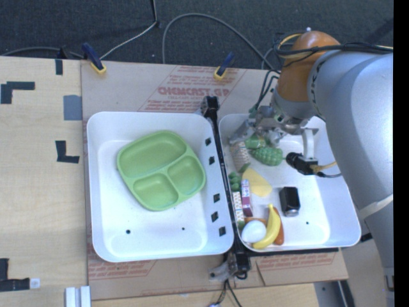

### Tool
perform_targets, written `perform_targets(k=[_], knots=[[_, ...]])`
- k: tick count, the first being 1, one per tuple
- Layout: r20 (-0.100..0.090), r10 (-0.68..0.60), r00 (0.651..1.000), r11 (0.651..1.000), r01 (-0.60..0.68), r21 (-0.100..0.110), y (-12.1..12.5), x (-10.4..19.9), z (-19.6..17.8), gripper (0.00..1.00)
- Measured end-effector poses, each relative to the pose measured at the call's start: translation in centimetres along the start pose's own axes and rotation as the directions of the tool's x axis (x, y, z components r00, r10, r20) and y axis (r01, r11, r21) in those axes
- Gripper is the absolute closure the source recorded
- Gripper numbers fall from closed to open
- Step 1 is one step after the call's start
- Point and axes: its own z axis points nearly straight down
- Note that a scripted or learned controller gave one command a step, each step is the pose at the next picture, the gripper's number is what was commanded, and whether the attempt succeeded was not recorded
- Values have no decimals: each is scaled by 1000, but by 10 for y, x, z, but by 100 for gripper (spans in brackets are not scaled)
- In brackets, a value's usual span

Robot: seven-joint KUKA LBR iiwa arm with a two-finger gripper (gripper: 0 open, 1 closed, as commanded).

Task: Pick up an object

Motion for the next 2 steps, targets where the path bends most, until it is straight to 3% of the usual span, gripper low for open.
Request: perform_targets(k=[1, 2], knots=[[-2, 1, 1000, 1000, -1, 10, -2, 0, -8, 100], [-2, -12, 1000, 1000, 12, -8, -43, 66, -88, 100]])
